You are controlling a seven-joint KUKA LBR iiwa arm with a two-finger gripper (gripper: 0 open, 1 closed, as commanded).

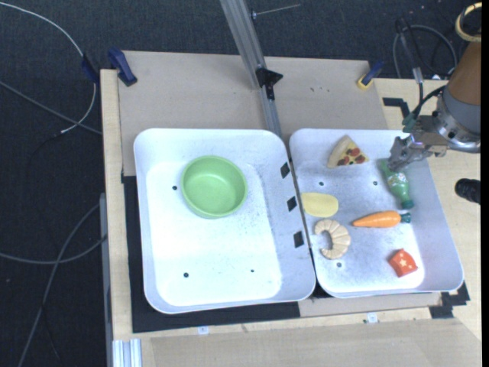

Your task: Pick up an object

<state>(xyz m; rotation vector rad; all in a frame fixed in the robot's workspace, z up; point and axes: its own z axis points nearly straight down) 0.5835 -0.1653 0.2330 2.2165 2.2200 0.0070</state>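
Camera view: I look down at a slant on my tabletop (328, 90), a pale wooden board bearing two shallow white bins side by side.
My arm: grey, reaching in from the right, ending above the far right corner of the right white bin (435, 239).
My tool (403, 159): it sits low over the top end of the green bottle-shaped toy (398, 184); I cannot tell whether it is apart, together or clamped on anything.
Green toy: lies along the right side of the right bin, its upper end just under my tool, its lower end near the carrot's leaves.
Orange toy carrot with green top (377, 219): lies crosswise just below the green toy.
Small red block-like toy (403, 262): near the right bin's front right corner, apart from the carrot.
Pizza-slice toy, tan with red spots (348, 153): at the bin's far side, left of my tool.
Yellow oval toy (318, 203): near the bin's left wall.
Beige curled croissant-like toy (333, 238): just below the yellow oval.
Left white bin (221, 277): holds a light green round bowl (214, 186), upright, in its far half.
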